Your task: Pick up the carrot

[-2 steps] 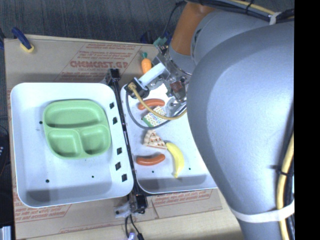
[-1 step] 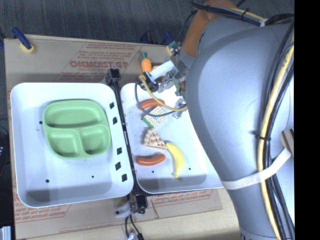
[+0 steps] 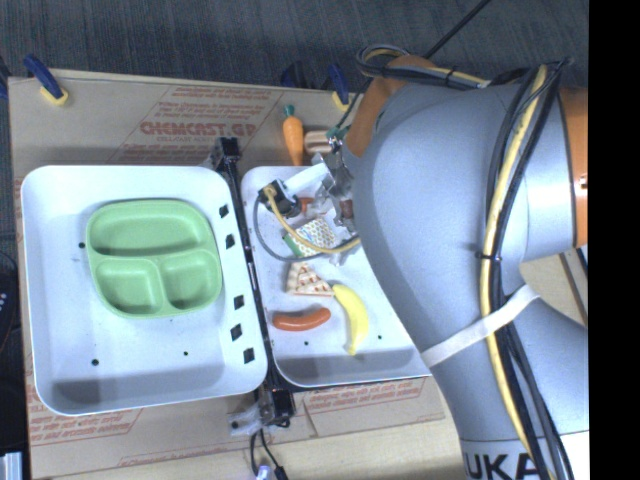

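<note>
1. Two shallow white bins sit side by side on a cardboard-covered bench (image 3: 180,108). The left bin (image 3: 50,288) holds a green divided plate (image 3: 155,256). The right bin (image 3: 330,363) holds a banana (image 3: 350,313), a sausage (image 3: 300,319) and a wedge of toy pizza (image 3: 308,281).
2. The carrot (image 3: 292,136) is not in either bin. It lies on the cardboard just beyond the far edge of the right bin, orange with a small green top pointing away.
3. It looks like a small, stiff, light toy with a smooth, possibly slippery skin that tapers. The thicker part of the body, gripped across its width, seems the safest hold.
4. The grey arm (image 3: 450,218) reaches in from the right and covers much of the right bin. Its wrist bends down over that bin's far half.
5. The gripper (image 3: 325,213) hangs among cables above the bin, near the carrot but not touching it. Whether it is released or clenched cannot be told.
</note>
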Robot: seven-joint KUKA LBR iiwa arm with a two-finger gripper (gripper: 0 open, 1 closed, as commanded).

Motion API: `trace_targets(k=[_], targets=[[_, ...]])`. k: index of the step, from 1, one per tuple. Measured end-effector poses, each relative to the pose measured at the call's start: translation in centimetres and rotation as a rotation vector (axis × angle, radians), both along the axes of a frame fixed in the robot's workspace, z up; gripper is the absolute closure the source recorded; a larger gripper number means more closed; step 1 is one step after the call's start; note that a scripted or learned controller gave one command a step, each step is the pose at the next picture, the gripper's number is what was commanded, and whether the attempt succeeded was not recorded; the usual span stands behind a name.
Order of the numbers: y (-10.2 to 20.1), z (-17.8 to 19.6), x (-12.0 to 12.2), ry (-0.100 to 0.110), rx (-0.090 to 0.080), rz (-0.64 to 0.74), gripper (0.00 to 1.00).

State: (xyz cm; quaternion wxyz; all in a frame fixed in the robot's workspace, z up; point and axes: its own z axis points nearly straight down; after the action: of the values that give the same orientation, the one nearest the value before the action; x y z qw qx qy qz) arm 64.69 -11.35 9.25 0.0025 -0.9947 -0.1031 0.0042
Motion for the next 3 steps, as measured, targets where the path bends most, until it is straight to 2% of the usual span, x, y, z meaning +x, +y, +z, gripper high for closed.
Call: trace_targets(k=[1, 2, 3], targets=[[0.2, 1.0, 0.1, 0.002, 0.003, 0.009, 1.00], [5.8, 13.8, -0.9, -0.006, 0.000, 0.189, 1.00], [7.4, 9.8, -3.9, -0.004, 0.002, 0.353, 1.00]])
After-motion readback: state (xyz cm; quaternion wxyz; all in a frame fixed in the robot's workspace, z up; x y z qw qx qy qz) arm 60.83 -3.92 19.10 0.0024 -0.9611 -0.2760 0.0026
